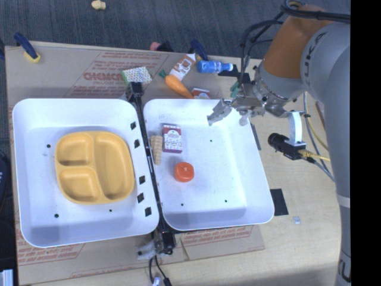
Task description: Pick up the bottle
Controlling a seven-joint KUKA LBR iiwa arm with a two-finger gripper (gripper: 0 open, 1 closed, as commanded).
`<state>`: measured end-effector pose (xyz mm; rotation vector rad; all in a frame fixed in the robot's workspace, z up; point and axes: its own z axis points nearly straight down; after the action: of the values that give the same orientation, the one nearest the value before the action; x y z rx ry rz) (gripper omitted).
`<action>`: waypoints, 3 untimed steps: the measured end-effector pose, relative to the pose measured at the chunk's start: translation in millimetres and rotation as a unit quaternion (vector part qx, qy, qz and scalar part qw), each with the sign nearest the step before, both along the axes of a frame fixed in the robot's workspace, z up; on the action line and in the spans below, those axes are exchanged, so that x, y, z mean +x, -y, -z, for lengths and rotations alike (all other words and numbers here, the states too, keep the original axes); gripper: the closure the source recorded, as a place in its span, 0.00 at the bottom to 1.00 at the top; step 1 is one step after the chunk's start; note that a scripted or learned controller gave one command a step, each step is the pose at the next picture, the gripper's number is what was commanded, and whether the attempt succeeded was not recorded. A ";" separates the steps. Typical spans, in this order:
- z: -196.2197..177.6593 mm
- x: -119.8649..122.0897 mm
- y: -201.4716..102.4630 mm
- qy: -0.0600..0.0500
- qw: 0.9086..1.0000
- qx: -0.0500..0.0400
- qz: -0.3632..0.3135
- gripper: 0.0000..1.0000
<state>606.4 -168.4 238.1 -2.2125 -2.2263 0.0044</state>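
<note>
A small blue bottle [210,67] lies on its side on the cardboard behind the right bin [238,177], outside it. A white and orange bottle-like item [182,67] lies just to its left. My gripper [230,117] hangs over the right bin's back right part, a short way in front of the blue bottle. Its fingers [216,115] stand apart, open, with nothing between them.
In the right bin lie a red box [171,139], an orange round piece [184,171] and a waffle cone [156,149]. A carrot [177,86] rests behind that bin. The left bin [30,124] holds a yellow divided plate [95,165].
</note>
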 end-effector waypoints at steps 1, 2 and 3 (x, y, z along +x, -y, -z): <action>-10.3 0.5 -0.7 -0.001 1.000 0.000 -0.003 1.00; 6.6 -30.9 42.3 -0.001 0.987 0.000 0.164 1.00; -50.4 -83.5 31.6 0.000 0.983 0.000 0.186 1.00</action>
<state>522.9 -200.0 288.5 -2.5873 -1.7766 0.0027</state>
